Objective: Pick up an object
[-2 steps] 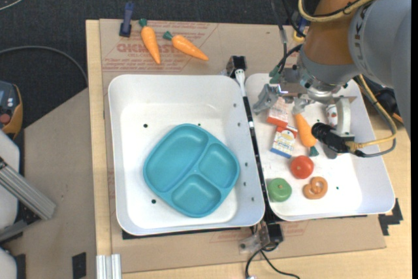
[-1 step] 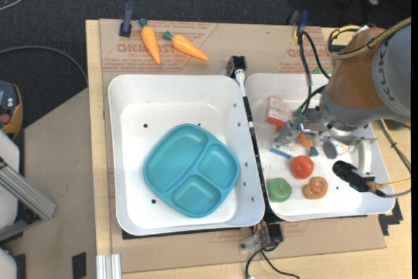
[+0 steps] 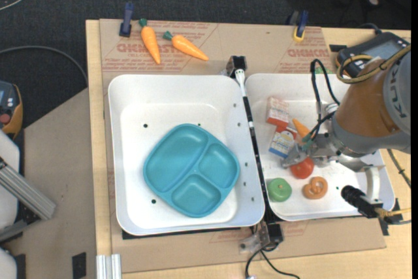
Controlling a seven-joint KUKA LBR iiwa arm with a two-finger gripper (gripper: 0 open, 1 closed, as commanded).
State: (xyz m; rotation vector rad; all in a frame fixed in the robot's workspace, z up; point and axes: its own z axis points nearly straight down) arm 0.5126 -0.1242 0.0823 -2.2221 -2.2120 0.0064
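Observation:
In the right bin lie a red and white box, a blue and white box, a small orange piece, a red round object, a green round object and an orange ring-shaped object. My gripper is low in this bin, right at the top edge of the red round object and beside the blue box. The grey wrist and the orange-banded arm hide the bin's right part.
The left bin holds a blue divided plate. Two toy carrots lie on the cardboard behind the bins, near a blue clamp. A black rod runs along the wall between the bins.

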